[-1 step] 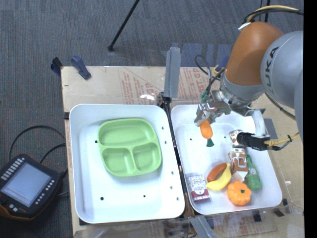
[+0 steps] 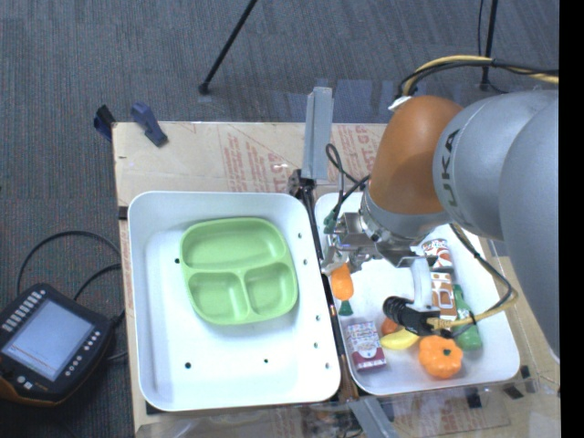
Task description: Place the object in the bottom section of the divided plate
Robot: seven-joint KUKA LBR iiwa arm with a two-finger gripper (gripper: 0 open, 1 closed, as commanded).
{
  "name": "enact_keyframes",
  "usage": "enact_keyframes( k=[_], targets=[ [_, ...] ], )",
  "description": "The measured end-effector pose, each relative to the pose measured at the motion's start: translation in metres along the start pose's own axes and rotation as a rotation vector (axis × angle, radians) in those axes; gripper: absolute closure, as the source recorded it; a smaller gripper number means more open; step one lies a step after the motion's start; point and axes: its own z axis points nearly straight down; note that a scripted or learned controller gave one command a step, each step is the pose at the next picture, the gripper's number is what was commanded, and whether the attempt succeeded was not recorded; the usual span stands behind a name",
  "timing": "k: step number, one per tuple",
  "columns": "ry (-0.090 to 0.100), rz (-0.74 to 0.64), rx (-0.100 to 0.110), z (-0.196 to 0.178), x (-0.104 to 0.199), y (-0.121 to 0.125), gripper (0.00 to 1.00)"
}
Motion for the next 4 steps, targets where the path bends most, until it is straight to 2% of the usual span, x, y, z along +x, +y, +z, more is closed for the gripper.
enact_keyframes(
  k=[1,2,3,4],
  targets=[
    [-0.001,-0.071,-0.004,-0.063,-0.037,0.01,1.0],
    [-0.001,-0.209,0.001,0.0,0.049,-0.026,1.0],
    [-0.002,-0.074,-0.004,-0.108,0.025,0.019,1.0],
    [-0.001,0.268,0.001,-0.003,0.038,0.003,1.0]
  ],
)
